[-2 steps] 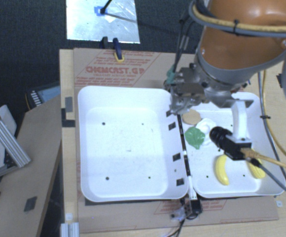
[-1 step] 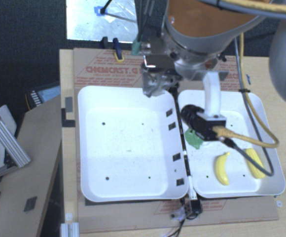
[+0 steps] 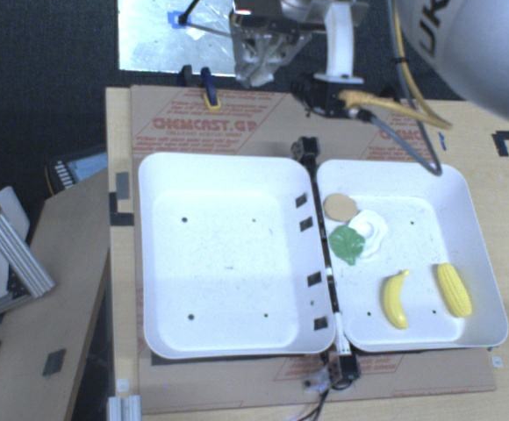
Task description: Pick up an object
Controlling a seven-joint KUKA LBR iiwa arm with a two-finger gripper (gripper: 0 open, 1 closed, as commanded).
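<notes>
Bench: 2 white bins (image 3: 228,169) on cardboard.
Gripper (image 3: 256,64): high beyond left bin's far edge; finger state cannot tell.
Banana (image 3: 396,299): right bin, near front edge, beside corn (image 3: 454,288).
Handling: probably light, stiff, smooth; grip across its middle.

overhead camera | slanted down | both bins (image 3: 237,169) in frame

Bright overhead light is washing out the two white bins (image 3: 228,261), leaving only faint shadows along their inner walls. A foil sheet (image 3: 171,20) is glaring at top, and the whole frame is reading soft and slightly grainy.
</notes>
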